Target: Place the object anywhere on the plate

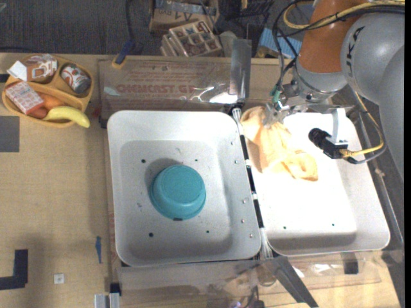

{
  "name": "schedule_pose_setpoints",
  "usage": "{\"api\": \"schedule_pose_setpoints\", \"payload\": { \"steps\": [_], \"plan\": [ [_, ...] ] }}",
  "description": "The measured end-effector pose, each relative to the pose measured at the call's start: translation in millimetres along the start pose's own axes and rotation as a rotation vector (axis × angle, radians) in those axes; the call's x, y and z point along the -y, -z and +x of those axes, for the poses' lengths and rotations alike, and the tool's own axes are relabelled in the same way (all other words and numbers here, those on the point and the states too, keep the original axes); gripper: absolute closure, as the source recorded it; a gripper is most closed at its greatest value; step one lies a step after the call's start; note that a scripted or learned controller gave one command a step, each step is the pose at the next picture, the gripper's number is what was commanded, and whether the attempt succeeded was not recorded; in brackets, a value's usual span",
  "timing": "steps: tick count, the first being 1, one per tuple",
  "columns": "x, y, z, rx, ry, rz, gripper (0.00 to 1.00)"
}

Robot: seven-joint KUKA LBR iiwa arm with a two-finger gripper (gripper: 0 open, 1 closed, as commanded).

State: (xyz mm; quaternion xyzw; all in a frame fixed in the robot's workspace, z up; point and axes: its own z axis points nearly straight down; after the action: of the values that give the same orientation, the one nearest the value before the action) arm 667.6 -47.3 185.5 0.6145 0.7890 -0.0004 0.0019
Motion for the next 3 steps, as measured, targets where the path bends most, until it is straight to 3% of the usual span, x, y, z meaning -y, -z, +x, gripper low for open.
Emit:
{"api": "schedule_pose_setpoints", "payload": {
  "steps": [1, 3],
  "plan": [
    [-1.3, 40.0, 0.2, -0.001, 0.003, -0.002, 1.00],
    [52.0, 50.0, 93.1, -0.003, 0.797, -0.002, 1.00]
  ]
}}
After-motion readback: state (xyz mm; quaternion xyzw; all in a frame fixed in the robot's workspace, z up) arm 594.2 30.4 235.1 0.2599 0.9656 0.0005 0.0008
